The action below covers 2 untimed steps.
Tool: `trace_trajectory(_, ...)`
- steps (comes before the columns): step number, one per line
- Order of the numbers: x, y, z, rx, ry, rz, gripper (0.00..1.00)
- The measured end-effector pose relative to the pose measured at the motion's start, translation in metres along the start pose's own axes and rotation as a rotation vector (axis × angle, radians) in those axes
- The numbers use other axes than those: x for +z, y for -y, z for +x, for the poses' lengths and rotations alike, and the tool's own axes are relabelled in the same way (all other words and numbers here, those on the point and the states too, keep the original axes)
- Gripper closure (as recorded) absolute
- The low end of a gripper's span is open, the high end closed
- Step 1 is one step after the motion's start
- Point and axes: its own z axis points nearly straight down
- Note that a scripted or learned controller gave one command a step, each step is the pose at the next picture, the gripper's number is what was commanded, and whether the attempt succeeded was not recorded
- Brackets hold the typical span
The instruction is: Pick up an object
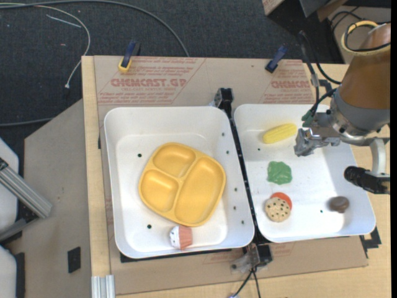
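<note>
Corn cob toy (279, 133), yellow, lies in the upper part of the right white bin (360, 225), just left of the gripper (306, 143), which hangs at the bin's upper right below the grey arm (363, 92) with its orange band. Nothing sits between the gripper's tips; whether they are apart or together cannot be told from this angle. Black cables (316, 73) run from the frame's top down past the wrist.

Below the corn, near the bin's centre, sits a green leafy toy (279, 172), and lower still a round cookie with dark chips and a red edge (278, 208). A small brown lump (338, 204) lies toward the bin's lower right, near a black fitting (366, 179) at the right edge of the frame.

Left of centre, the second white bin (118, 166) holds a yellow three-compartment plate (182, 183), with a small white and red object (180, 238) touching or just beside its lower rim. Both bins rest on a cardboard sheet (155, 79) held by blue clamps (128, 55) at the upper edge.
</note>
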Motion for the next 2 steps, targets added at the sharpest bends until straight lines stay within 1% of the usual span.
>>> trace_trajectory(1, -0.05, -0.002, 0.0, 0.0, 0.0, 0.002, 1.0)
trace_trajectory(2, -0.035, -0.023, 0.055, -0.003, -0.001, 0.006, 1.0)
